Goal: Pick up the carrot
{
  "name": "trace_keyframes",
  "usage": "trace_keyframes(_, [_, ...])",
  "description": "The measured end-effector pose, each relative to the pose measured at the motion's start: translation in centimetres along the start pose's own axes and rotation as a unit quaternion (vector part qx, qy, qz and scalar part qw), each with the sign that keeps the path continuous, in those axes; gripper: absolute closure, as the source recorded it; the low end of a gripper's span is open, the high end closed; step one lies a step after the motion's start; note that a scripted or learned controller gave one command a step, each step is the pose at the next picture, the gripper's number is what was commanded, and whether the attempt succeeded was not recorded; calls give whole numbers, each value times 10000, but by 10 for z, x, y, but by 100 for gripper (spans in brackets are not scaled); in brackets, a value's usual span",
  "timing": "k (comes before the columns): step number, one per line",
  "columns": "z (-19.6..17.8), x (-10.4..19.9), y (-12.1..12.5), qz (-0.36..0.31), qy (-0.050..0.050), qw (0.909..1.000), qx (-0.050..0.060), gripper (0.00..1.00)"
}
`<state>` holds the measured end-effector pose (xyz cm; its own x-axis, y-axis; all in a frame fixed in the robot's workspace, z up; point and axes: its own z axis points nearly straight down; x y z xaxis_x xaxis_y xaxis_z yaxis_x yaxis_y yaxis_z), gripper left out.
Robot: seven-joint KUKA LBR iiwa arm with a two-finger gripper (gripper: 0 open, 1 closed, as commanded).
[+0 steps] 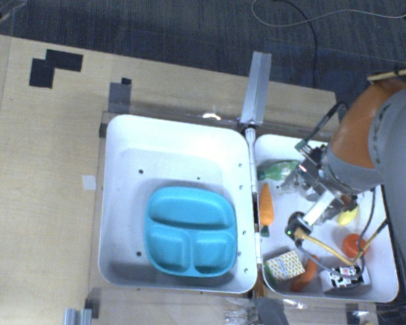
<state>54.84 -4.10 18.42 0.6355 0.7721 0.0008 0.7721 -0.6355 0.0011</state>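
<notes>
A blue divided tray [192, 230] lies in the left bin [113, 184], toward its near side. In the right bin [387, 288], a green thing [278, 170], perhaps leafy, sits at the far left corner, a patterned box [284, 264] at the near left, and a red round thing [354, 245] further right.

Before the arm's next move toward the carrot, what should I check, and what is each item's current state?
1. Carrot in plain sight in the right bin: ok.
2. Nothing lying on the carrot: ok.
3. Room on both sides of the carrot: not ok, it lies close along the bin's left wall.
4. Gripper above the carrot: not ok, it is to the carrot's right, apart from it.
5. Green item clear of the carrot's far end: cannot tell.
6. Blue plate out of the way, in the left bin: ok.
</notes>
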Motion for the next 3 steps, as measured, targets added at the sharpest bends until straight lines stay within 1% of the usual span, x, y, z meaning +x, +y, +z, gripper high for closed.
trace_keyframes(1, [54,-65,1,742,-4,9972,11,0])
trace_keyframes(2, [44,-64,1,715,5,9974,7,100])
trace_keyframes(3, [-11,-122,69,840,3,9965,-7,100])
